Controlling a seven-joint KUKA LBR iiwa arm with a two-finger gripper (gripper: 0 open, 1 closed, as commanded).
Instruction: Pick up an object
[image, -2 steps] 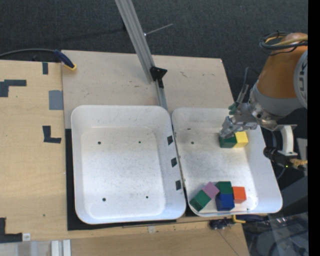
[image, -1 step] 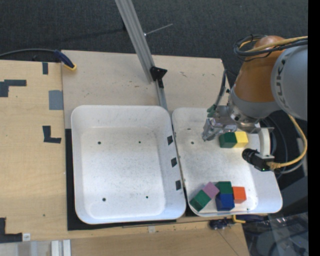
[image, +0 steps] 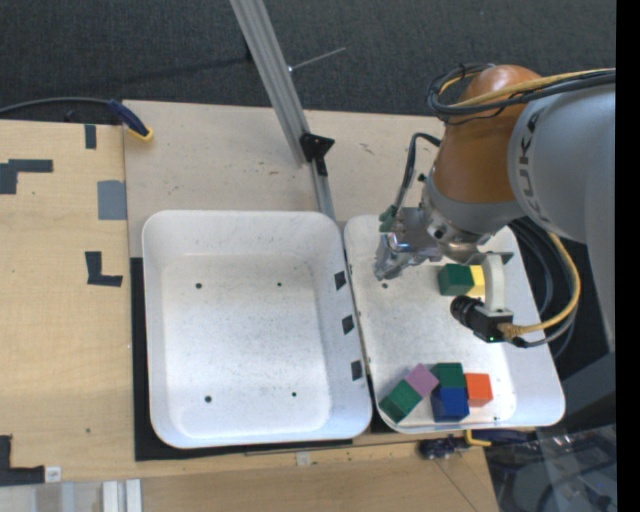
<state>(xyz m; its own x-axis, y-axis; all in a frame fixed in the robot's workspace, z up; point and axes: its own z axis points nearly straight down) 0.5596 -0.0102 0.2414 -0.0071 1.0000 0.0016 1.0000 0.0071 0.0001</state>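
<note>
My gripper (image: 388, 262) hangs over the upper left part of the right bin (image: 420, 330), close to its left wall. A green block (image: 456, 278) lies just to the gripper's right, touching a yellow piece (image: 479, 281). Several blocks cluster at the bin's near edge: a dark green block (image: 402, 400), a purple block (image: 421, 380), another green block (image: 448, 374), a blue block (image: 450, 403) and an orange block (image: 479, 388). I see nothing under the gripper apart from the bare bin floor.
The left bin (image: 240, 320) sits beside the right one, their walls meeting in a ridge (image: 350, 310). A slanted metal bar (image: 285, 90) ends at the bins' far edge. Cables (image: 540, 300) loop off the wrist at the right.
</note>
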